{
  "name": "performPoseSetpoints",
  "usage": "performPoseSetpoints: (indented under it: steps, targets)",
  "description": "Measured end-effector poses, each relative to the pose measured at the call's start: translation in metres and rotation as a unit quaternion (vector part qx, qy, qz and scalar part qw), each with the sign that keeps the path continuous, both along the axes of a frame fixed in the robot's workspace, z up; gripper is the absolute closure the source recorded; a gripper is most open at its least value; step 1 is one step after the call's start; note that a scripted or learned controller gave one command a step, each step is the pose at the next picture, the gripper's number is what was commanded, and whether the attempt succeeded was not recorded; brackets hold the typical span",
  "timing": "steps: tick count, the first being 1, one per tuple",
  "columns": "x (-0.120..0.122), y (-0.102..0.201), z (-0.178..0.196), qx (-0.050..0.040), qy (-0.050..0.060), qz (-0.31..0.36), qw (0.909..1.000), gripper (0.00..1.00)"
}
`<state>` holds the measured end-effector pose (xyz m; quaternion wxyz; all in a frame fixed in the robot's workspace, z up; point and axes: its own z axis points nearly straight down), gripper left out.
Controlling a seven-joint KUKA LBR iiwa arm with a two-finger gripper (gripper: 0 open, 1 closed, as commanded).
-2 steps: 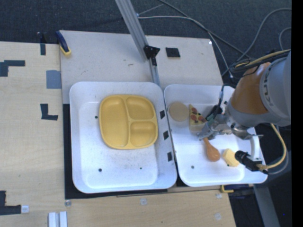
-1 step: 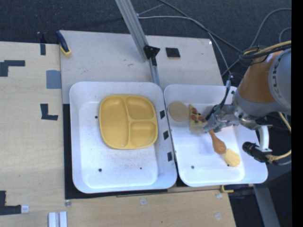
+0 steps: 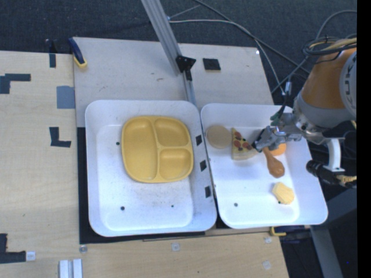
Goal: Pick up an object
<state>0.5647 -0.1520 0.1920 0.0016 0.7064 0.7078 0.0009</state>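
From above, the worktop [image 3: 139, 68] carries two shallow white bins side by side. The left bin [image 3: 104, 213] holds a yellow tray [image 3: 157, 149] with three compartments, lying flat near the bin's middle. The right bin [image 3: 301, 213] holds the small things: a tan disc [image 3: 218, 136] near its upper left corner, a pizza slice [image 3: 239, 146] just to the right of the disc, an orange piece [image 3: 279, 149] partly hidden under the arm, a brown sausage [image 3: 275, 165] lying slantwise just below it, and a yellow block [image 3: 283, 193] apart from the rest, toward the bin's lower right.

The arm [image 3: 330, 91] comes in from the right, its orange band above the wrist. The pincer [image 3: 259, 142] is low over the right bin, at the right edge of the pizza slice and just left of the orange piece. It is dark and small against the toys, so I cannot tell whether it grips anything or how wide it stands. A grey pole [image 3: 159, 22] slants up from between the bins, and cables [image 3: 232, 22] trail across the dark floor behind.
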Motion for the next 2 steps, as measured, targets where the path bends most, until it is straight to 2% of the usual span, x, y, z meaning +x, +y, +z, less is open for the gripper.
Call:
performPoseSetpoints:
  steps: [1,2]
  targets:
    - [0.001,0.000,0.032,0.0003,0.001,0.000,1.0000,1.00]
    - [-0.014,0.047,0.024,0.0011,0.003,0.001,1.0000,1.00]
